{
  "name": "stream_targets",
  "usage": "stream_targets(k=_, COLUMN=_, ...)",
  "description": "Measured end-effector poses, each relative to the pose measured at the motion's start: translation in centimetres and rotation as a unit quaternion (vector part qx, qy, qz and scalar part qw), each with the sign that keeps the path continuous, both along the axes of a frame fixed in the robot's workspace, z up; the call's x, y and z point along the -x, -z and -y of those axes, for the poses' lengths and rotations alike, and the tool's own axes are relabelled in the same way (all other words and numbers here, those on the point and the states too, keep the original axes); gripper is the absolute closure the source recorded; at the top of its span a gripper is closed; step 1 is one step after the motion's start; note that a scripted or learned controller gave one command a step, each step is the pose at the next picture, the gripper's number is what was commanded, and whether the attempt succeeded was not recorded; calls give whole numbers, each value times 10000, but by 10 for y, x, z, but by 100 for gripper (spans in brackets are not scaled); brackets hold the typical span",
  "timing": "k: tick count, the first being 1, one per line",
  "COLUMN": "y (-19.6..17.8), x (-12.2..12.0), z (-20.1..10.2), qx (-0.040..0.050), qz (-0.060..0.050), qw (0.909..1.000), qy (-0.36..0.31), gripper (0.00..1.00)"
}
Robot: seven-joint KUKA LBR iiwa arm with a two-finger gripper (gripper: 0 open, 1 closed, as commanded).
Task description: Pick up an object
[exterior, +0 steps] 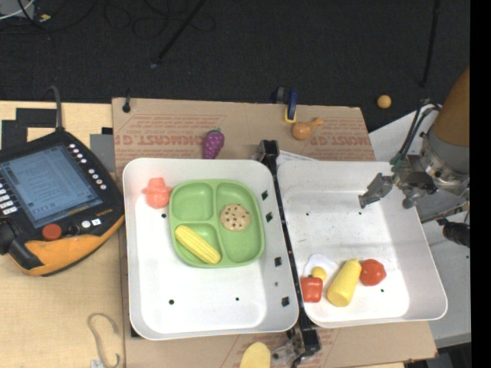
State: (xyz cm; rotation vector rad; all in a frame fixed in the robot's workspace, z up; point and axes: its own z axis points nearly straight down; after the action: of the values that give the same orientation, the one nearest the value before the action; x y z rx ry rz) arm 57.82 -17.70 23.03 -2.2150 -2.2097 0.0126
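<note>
My gripper (393, 192) hangs over the right bin (430, 259), near its far right side, open with nothing between its fingers (374, 189). At the near end of that bin lie a yellow bottle (344, 282), a red tomato (373, 272), a small red piece (311, 289) and a white-and-yellow fried egg (317, 267), well below the gripper in the view. The left bin (199, 305) holds a green divided plate (253, 244) with a corn cob (198, 244) and a cookie (235, 218). A pink toy (156, 193) lies beside the plate.
Behind the bins on the cardboard lie purple grapes (212, 142), an orange toy (304, 129) and a blue clamp (291, 106). A yellow lemon (255, 355) sits in front of the bins. A teach pendant (50, 198) rests at the left. An orange ball (383, 101) lies far back.
</note>
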Motion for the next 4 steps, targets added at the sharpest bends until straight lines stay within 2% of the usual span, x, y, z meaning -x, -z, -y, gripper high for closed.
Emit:
stream_targets(k=1, y=-8, x=-2, z=0, qx=12, qz=63, qw=10000, qy=-10, gripper=0)
stream_targets(k=3, y=119, x=-1, z=-8, qx=5, qz=37, qw=10000, qy=-15, gripper=0)
stream_targets(k=4, y=145, x=-1, z=-11, qx=8, qz=49, qw=10000, qy=-16, gripper=0)
